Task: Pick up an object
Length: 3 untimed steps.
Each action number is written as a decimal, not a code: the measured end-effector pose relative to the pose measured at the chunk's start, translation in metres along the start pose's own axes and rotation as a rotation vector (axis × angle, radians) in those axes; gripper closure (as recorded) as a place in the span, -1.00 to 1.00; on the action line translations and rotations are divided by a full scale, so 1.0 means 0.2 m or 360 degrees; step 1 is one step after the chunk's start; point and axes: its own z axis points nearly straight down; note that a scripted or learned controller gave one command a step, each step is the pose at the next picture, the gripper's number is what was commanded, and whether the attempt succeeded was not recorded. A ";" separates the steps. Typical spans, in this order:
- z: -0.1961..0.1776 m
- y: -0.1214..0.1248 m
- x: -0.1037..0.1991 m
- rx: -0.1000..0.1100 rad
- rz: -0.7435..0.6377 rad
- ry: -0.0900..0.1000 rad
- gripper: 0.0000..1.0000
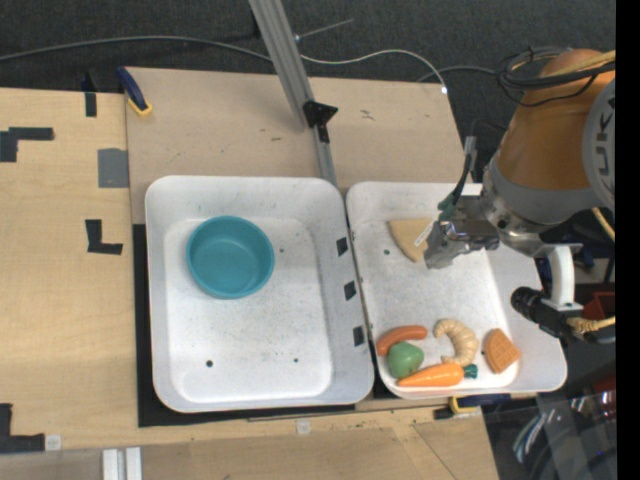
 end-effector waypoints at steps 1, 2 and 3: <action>0.01 0.07 0.25 0.0000 -0.0001 0.0000 1.00; 0.13 0.16 0.48 0.0003 0.0001 -0.0001 1.00; 0.14 0.21 0.77 0.0000 -0.0002 0.0000 1.00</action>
